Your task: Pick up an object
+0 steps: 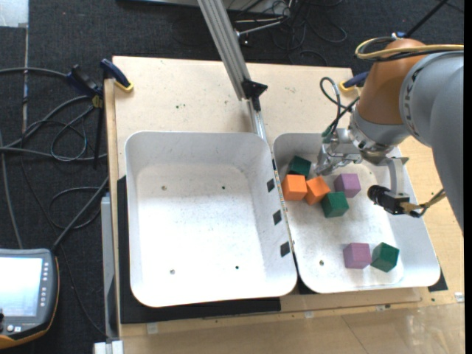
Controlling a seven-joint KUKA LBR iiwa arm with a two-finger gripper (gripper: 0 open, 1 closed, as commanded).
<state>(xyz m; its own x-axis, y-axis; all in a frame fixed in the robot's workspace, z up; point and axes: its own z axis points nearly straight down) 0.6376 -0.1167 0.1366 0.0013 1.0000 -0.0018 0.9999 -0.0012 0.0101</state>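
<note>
Camera view, wrist hides jaws, orange cube [318, 189] beneath

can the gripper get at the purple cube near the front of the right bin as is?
Probably yes. The purple cube lies open from above, a green cube close on one side. The gripper hovers over the cluster further back.

**No legible text**

Nothing can be read anywhere. The handheld screen [22, 290] at the lower left glows pale, but whatever it displays is too blurred to make out. The small black marks [277, 198] along the bins' adjoining rims carry no visible writing.
</note>
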